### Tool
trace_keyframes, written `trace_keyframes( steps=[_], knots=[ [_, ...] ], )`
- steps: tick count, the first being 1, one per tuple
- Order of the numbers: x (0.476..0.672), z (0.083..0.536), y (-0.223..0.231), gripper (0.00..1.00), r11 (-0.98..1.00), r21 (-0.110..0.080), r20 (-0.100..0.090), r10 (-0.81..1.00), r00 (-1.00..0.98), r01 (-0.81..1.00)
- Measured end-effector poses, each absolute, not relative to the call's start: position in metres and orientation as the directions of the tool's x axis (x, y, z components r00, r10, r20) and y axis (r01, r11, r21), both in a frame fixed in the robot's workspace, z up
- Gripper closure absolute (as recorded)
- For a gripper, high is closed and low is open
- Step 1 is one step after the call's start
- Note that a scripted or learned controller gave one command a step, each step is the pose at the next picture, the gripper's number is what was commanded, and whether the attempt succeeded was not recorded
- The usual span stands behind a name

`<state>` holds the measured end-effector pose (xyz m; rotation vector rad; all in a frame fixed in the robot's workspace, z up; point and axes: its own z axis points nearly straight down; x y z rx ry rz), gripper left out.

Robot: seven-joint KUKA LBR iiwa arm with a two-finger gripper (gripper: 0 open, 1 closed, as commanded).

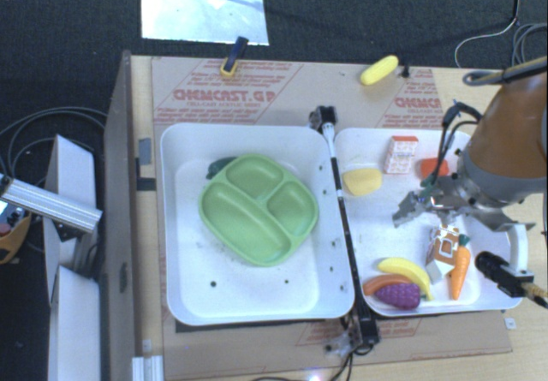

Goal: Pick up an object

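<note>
Hand (421, 202) sits low over the middle of the right bin (377, 247), reaching in from the right under the orange band of the arm (505, 144). Grey finger parts point left, toward the bin's centre. Cannot tell from this slanted view how far open the hand is, and nothing can be seen between the fingers, so no grasp is logged.

Just right of and below the hand: a small brown-and-white carton (444, 247), with a carrot (460, 271) touching its right side. The hand is near the carton's top but contact cannot be confirmed. Judgement: the carton or the carrot is the likeliest pick target, being closest.

Further out in the same bin: a banana (406, 271) and a purple berry (399, 294) bunched at the near wall, with an orange piece (378, 284) tucked beside them; a pale yellow block (363, 181) near the dividing wall; a white-and-red box (400, 154) at the far side; a red-orange item (431, 168) partly hidden behind the arm's cables.

The items lie scattered and loose, probably so a programmed grasp gets varied targets; the clustered ones near the front wall look harder to take singly.

Left bin (193, 294) holds a green divided plate (258, 209), tilted slightly. A yellow piece (378, 70) lies on the surface (282, 88) outside the bins.
</note>
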<state>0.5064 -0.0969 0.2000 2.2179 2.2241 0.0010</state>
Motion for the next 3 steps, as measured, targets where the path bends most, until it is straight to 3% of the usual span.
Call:
trace_keyframes(
  steps=[1, 2, 3],
  knots=[
    [0.512, 0.186, -0.186, 0.00, -0.005, 0.004, -0.004, 1.000, 0.005, 1.000],
    [0.531, 0.080, -0.189, 0.00, 0.001, 0.001, -0.001, 1.000, -0.001, 1.000],
    [0.532, 0.096, -0.189, 1.00, 0.001, 0.006, -0.001, 1.000, -0.001, 1.000]
  ],
)
